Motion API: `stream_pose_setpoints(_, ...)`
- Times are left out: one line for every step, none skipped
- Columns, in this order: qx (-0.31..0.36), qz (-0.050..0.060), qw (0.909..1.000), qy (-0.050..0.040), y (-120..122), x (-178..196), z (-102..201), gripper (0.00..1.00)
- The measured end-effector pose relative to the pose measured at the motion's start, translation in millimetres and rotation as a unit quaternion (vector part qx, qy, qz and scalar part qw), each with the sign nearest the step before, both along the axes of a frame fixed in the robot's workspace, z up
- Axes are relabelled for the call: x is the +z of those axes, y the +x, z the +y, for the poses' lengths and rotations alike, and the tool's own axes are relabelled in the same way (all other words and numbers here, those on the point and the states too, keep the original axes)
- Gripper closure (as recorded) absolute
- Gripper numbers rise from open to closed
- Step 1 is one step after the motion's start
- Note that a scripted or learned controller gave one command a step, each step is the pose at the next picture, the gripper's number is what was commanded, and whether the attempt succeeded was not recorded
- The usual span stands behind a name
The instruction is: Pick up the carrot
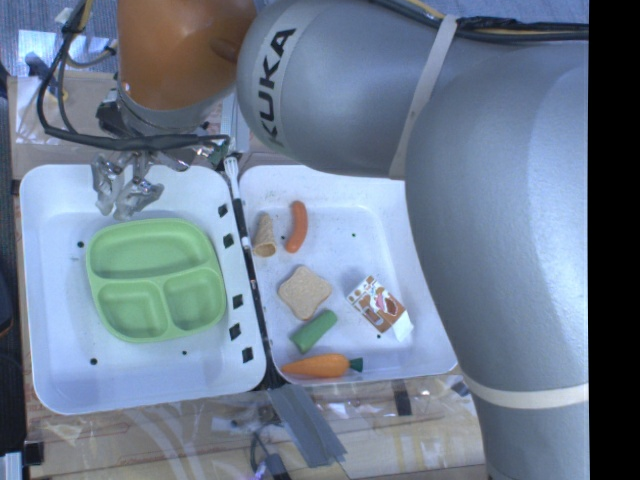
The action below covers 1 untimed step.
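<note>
The carrot (318, 367), orange with a green stub at its right end, lies flat near the front edge of the right bin (420, 268). My gripper (124, 190) hangs over the back left corner of the left bin (50, 298), just behind the green tray, far from the carrot. Its metal fingers (104, 186) point down with nothing visible between them.
A green divided tray (155, 278) fills the middle of the left bin. In the right bin lie a sausage (297, 226), an ice-cream cone (263, 235), a bread slice (304, 292), a green piece (314, 330) and a small packet (379, 306). The arm's bulk covers the right bin's far side.
</note>
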<state>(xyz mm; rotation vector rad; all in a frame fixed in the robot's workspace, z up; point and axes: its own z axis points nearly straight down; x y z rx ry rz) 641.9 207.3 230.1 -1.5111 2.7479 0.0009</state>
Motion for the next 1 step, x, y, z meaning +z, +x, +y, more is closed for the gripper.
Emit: stream_pose_setpoints(-0.115,0.004,0.9934,-0.0015,-41.8,-60.5,-0.7,1.0)
